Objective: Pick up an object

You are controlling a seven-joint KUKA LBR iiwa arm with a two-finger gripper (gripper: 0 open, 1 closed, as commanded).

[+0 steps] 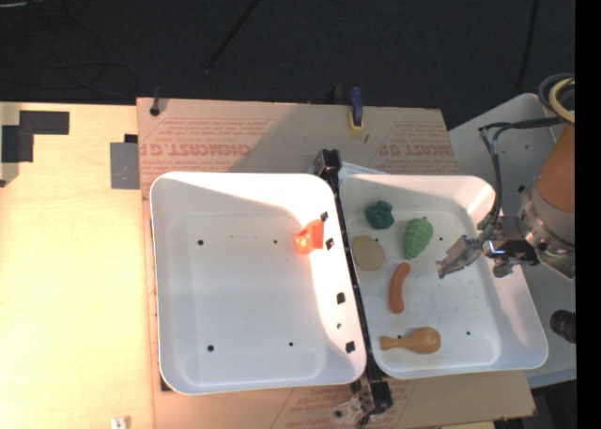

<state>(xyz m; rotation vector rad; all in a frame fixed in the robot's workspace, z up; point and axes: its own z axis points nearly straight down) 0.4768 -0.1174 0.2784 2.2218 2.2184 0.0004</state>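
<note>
Your end effector [449, 262] hovers at the frame's right over the right bin [512, 354], apparently empty; its spread, you cannot tell. Candidates lie left of it: sausage [399, 287], green lump [418, 237], pear [414, 341], likely within reach.

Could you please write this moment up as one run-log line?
gripper: over right bin, nothing seen held | right bin: sausage, green pieces, disc | left bin: orange item

gripper [454, 259] over right bin [512, 347] | sausage [398, 287] beside | nothing held
</note>
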